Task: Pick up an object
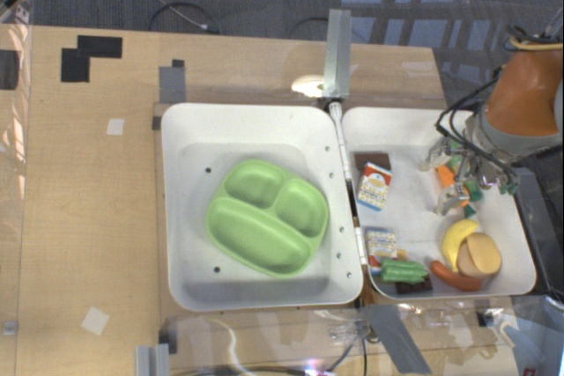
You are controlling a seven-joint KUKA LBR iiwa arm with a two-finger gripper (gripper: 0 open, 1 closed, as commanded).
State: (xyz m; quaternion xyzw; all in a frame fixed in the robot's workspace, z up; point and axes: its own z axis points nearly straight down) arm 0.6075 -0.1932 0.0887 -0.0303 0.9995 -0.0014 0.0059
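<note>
Gripper (462,186) low over the right bin's right side, toys just beside it

The two-finger pincer hangs over the shallow white right bin (414,136) near its right edge; whether its fingers are spread or pressed together I cannot tell. A small orange toy piece (446,175) sits at its left, seemingly touching, and the curved yellow plastic banana (456,239) lies just toward the bin's front edge, long axis running roughly front to back.

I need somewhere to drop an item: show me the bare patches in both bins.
Left bin: bare rim strips around the green divided plate. Right bin: bare floor between the small carton and the gripper, also its far end. Crowded near the banana and the front edge.
</note>
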